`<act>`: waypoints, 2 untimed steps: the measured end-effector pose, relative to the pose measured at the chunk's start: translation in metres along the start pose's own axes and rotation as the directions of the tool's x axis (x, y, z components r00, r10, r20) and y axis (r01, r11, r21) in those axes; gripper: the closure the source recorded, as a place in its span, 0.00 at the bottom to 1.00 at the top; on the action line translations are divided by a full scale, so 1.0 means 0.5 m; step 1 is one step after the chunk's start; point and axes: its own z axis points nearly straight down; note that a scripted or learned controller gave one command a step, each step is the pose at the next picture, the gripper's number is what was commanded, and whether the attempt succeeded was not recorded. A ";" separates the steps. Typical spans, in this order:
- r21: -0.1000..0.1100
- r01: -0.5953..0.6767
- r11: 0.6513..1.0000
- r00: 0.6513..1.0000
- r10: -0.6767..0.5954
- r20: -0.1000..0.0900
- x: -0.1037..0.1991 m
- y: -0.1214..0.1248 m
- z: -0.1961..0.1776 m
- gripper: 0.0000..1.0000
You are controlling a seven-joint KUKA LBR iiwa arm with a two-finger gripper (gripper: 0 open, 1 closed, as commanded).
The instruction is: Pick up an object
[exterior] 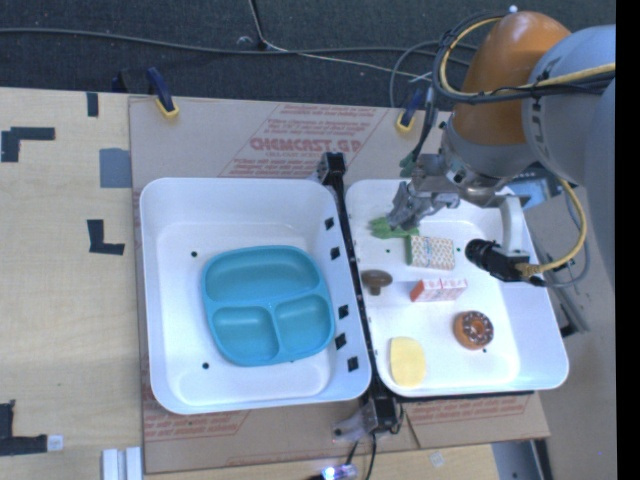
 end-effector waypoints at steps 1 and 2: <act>0.000 0.002 1.000 1.000 -0.002 -0.001 0.113 -0.010 -0.005 1.00; 0.000 0.001 1.000 1.000 -0.001 0.000 0.228 -0.012 -0.010 1.00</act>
